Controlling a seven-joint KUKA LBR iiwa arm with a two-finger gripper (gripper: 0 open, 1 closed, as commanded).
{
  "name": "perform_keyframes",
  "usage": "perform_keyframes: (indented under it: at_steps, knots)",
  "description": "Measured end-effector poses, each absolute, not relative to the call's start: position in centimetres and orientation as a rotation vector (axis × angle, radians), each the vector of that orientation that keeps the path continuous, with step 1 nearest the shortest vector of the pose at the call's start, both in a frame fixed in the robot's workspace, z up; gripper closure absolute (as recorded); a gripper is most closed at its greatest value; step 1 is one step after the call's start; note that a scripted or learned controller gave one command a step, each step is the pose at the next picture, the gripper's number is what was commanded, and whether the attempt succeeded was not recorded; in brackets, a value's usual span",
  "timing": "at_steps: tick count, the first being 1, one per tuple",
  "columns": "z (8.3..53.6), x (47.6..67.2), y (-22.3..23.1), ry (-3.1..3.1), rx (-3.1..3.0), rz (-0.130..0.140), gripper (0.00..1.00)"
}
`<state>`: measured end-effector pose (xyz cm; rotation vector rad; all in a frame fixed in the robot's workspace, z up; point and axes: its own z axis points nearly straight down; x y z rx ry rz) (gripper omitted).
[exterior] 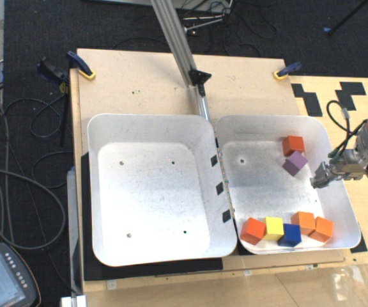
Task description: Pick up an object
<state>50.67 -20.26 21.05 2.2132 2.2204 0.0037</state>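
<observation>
One fixed camera, high above the bench (171, 82), angled down, both bins in frame

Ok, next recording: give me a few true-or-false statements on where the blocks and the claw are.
1. All the blocks lie in the right bin. True.
2. The purple block sits in the left bin. False: it is in the right bin, just below an orange block.
3. The claw is at the right bin's right wall. True.
4. The blue block lies alone at the bin's far edge. False: it is in the near-edge cluster, beside the yellow block.
5. The claw grips the yellow block. False: the two are well apart.
</observation>
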Motion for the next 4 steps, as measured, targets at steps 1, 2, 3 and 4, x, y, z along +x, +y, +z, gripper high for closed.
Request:
perform_keyframes:
  at_steps: [1, 2, 3, 4]
  knots:
    - [22.2, 53.7, -15.4, 2.229, 2.211, 0.005, 1.0]
    - [22.4, 56.9, -10.3, 2.229, 2.211, 0.006, 1.0]
    - [23.6, 59.2, -5.2, 2.23, 2.211, 0.006, 1.0]
    - [24.5, 61.1, -0.5, 2.229, 2.212, 0.006, 1.0]
